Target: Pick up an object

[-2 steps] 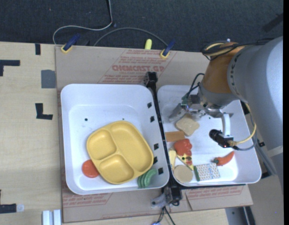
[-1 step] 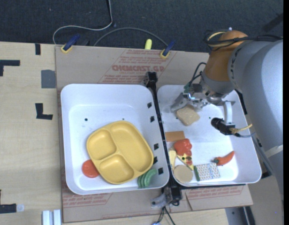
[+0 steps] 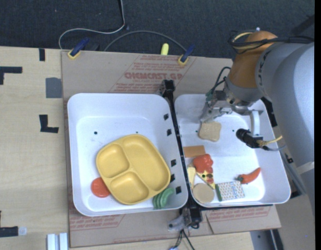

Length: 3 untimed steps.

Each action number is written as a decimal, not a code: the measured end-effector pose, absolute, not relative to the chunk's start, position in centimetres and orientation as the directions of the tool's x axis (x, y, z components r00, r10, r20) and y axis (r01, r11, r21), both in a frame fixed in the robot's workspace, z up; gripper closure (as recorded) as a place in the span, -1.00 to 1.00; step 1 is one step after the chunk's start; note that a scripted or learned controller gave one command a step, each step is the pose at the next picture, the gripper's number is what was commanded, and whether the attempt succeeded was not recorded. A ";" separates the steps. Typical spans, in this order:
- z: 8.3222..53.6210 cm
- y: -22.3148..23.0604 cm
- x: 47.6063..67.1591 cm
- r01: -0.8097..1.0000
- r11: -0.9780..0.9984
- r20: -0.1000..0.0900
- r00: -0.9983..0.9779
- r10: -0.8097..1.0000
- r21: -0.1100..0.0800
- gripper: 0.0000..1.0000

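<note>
From the fixed camera above the worktop [image 3: 25,139], we see the grey arm [image 3: 291,87] with its orange band reaching in from the right edge and bending down over the far part of the right bin [image 3: 275,191]. Its gripper [image 3: 210,114] hangs low just above a pale tan slice of toy bread [image 3: 210,132], which lies on the bin floor near the far left corner of that bin; we cannot tell how far the gripper is open, nor whether it touches the bread. Nearer the front edge of the same bin we see an orange-brown block [image 3: 194,151], a red toy tomato [image 3: 203,163], a yellow piece [image 3: 192,174], a round beige disc [image 3: 204,193], a small checked packet [image 3: 231,190] and a red-orange chilli pepper [image 3: 250,176], all clustered along the left and front sides. In the left bin [image 3: 82,108] a yellow divided plate [image 3: 132,168] rests tilted toward the front right corner, with an orange-red ball [image 3: 99,187] touching its left rim and a green toy vegetable [image 3: 163,198] beside its front right rim. Both bins sit on a sheet of cardboard [image 3: 145,74] clipped at the far edge of the worktop.
</note>
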State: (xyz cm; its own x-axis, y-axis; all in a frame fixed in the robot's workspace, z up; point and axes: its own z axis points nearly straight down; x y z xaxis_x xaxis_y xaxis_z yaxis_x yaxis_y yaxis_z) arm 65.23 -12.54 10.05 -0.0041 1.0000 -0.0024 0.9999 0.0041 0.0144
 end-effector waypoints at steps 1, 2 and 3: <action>9.9 -12.5 65.2 1.000 0.004 -0.002 -0.004 1.000 0.012 -1.00; 8.9 -12.8 65.2 1.000 0.003 -0.003 -0.003 1.000 0.008 -1.00; 9.0 -12.7 65.6 1.000 0.002 -0.003 -0.002 1.000 0.008 -1.00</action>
